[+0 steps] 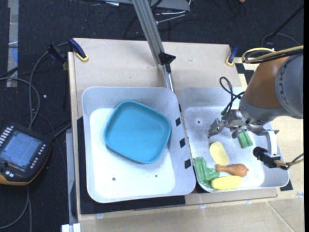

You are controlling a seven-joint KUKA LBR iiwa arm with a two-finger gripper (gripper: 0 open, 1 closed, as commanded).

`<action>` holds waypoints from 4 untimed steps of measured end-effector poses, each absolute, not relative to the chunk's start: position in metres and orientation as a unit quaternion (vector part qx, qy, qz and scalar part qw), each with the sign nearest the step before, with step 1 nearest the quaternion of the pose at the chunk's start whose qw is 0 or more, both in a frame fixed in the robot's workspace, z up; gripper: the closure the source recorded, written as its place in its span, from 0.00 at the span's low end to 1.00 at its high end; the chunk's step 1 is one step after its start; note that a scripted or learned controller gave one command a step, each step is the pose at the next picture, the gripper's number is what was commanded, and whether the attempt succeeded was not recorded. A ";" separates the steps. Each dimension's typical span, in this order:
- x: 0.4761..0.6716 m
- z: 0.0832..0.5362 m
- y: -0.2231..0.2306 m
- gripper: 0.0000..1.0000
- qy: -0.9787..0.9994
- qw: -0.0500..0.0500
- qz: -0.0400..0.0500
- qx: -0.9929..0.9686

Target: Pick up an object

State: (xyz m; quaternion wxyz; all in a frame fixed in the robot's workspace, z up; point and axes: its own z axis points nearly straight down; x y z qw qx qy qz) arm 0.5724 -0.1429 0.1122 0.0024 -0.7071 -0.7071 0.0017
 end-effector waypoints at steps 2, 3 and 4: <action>0.575 0.168 -0.148 1.00 -0.707 -0.001 -0.001 -0.707; 0.572 0.228 -0.144 1.00 -0.707 -0.002 -0.001 -0.707; 0.572 0.260 -0.144 1.00 -0.707 -0.001 -0.001 -0.707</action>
